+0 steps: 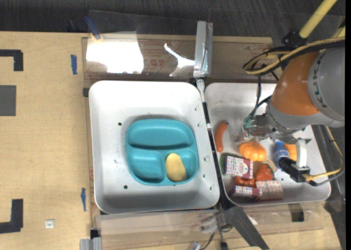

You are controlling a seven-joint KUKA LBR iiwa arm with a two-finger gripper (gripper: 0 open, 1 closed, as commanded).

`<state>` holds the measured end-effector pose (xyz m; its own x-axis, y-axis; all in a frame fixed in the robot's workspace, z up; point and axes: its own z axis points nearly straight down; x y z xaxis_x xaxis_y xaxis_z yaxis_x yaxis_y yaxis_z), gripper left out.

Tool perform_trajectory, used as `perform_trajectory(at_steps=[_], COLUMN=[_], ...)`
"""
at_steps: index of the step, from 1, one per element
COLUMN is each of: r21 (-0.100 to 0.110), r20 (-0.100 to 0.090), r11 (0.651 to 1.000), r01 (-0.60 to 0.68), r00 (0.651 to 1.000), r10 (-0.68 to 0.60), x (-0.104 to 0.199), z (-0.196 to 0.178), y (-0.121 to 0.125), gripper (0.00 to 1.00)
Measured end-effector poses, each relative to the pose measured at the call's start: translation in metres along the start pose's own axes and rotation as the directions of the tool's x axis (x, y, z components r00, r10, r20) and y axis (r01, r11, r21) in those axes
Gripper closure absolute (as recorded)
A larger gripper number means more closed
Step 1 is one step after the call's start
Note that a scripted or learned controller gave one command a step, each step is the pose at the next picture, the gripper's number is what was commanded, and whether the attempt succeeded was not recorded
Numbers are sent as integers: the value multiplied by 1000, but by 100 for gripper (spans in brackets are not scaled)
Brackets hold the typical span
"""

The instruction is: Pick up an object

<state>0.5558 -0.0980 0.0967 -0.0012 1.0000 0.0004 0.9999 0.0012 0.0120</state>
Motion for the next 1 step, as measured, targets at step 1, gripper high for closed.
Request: perform_trajectory(at_steps=[1], r21=[7], r20=[-2], r11=[1000], r01=[-17], r00=[1000], r10=[17], x=[62], z=[-89], y=[37], gripper=[100])
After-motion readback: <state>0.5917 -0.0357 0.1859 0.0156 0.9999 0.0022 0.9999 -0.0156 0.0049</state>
